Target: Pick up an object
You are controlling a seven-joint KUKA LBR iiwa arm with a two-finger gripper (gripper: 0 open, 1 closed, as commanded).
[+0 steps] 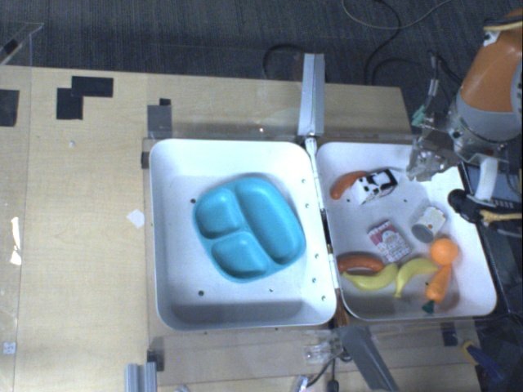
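Nearest the lower edge of the frame, the front rim of the right bin (409,313) sits on the counter (73,219), and just inside it lie a yellow banana (392,276), a red sausage-shaped toy (359,261) touching the banana's left end, and an orange carrot (439,284) tilted toward the lower right corner of the bin. An orange ball (444,251) rests just above the carrot. Near the bin's middle is a small red-and-white packet (387,236), and to its right a small grey-white block (430,219). Toward the upper left of this bin, an orange-red curved piece (345,183) lies beside a black-and-white toy (376,184).

Left of it, touching along the shared divider, the left bin (172,300) holds a blue three-compartment tray (248,225), tilted slightly.

At the upper right of the frame, the end effector (425,163) hangs over the upper right corner of the right bin, apart from the objects below. Whether its fingers are wide or narrow cannot be told from this angle, and nothing is visibly between them.
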